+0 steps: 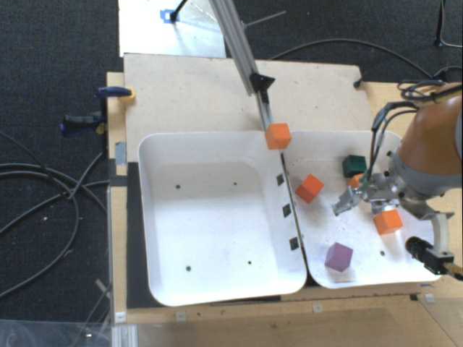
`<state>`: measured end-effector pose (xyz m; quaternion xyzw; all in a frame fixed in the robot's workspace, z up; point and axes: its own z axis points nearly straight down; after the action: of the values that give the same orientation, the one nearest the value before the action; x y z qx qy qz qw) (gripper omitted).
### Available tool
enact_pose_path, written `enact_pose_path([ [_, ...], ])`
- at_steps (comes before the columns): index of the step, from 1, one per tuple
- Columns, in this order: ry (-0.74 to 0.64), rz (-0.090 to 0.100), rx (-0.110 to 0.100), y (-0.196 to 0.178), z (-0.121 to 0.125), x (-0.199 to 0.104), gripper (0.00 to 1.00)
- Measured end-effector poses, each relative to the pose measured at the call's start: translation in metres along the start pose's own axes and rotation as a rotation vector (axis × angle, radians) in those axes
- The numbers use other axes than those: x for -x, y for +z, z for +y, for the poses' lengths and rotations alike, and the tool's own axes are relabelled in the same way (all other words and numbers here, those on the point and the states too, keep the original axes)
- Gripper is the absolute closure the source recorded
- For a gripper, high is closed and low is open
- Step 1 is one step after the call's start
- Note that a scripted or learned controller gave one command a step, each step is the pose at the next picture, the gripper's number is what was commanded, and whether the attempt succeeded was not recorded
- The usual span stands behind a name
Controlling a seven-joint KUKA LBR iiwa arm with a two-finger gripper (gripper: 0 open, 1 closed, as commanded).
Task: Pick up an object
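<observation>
In the right bin (376, 275) lie an orange cube (309, 188) near the divider, a dark green block (354, 165) farther back, a purple cube (338, 256) near the front wall, and a second orange cube (388, 221) at the right. My gripper (356, 196) hangs low over the bin's middle, between the green block and the second orange cube. A small orange piece (354, 181) shows right at the gripper's far side, partly hidden by it. The grey wrist and orange band (432, 147) cover the bin's right edge.
The left bin (155, 223) sits beside the right one. A slanted metal pole (235, 35) comes down from the top, with an orange cube (278, 136) at its lower end above the divider. Cables (376, 132) loop off the arm.
</observation>
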<state>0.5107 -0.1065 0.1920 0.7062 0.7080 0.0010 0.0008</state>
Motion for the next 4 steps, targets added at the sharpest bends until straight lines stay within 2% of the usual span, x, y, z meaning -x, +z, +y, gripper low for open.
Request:
enact_pose_path([
  [1, 0.0, 0.0, -0.005, 0.105, 0.02, -0.002, 0.0],
  [2, -0.004, -0.001, 0.003, 0.101, 0.054, -0.005, 0.0],
  [3, -0.005, 0.0, 0.001, 0.101, 0.07, -0.018, 0.0],
  [4, -0.005, -0.001, 0.003, 0.101, 0.106, -0.025, 0.0],
])
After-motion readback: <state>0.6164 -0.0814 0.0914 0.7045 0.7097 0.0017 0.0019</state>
